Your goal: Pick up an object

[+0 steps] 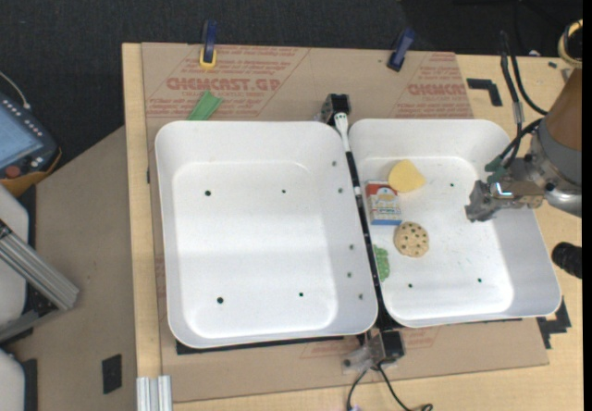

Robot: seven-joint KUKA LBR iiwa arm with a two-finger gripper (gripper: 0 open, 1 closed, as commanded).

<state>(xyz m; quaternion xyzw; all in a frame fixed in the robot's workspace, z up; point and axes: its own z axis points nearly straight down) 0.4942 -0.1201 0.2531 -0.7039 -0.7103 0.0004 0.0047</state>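
Observation:
In the right bin point(518, 284) lie three small objects near its left wall: a yellow wedge-shaped piece point(406, 176), a small red, white and blue box point(382, 202), and a round chocolate-chip cookie point(412, 239). A thin green item point(380, 264) lies along the divider just below them. My gripper point(481, 204) hangs over the right side of that bin, well to the right of the cookie and the box. Nothing shows between its fingers, and their spread is too small to read.
The left bin point(185, 159) lies beside the right one. Both rest on a brown cardboard sheet point(268, 76) held by blue clamps point(209, 43) at the back. A green tag point(203, 105) lies on the cardboard. Cables point(513, 85) run at the back right.

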